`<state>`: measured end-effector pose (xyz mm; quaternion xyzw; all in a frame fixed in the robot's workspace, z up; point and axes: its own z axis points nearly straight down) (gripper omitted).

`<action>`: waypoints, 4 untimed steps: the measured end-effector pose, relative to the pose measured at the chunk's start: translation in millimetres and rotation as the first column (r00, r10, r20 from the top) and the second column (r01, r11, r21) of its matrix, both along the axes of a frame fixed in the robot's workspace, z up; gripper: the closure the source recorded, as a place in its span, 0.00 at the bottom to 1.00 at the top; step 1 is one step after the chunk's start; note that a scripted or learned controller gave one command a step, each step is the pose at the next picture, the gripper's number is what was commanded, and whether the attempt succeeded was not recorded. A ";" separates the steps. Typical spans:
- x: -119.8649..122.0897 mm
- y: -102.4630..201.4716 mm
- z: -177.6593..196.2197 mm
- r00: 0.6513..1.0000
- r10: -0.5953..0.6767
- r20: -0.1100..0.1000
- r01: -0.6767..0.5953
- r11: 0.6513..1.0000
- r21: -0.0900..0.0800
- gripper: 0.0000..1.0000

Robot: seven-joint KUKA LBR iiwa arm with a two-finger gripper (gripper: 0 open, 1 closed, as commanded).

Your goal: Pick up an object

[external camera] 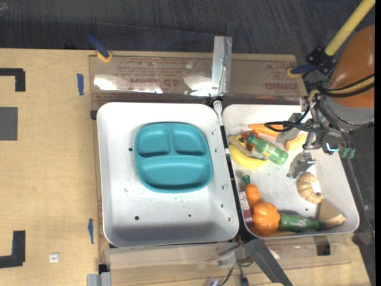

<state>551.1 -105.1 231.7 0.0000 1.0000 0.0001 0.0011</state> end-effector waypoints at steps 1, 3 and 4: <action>8.7 -26.2 -133.9 0.996 0.086 -0.005 -0.086 0.996 0.001 0.00; 19.7 -31.2 -142.6 1.000 0.011 0.013 -0.011 1.000 -0.002 0.00; 114.2 -93.5 -81.3 1.000 -0.030 0.007 0.030 1.000 -0.001 0.00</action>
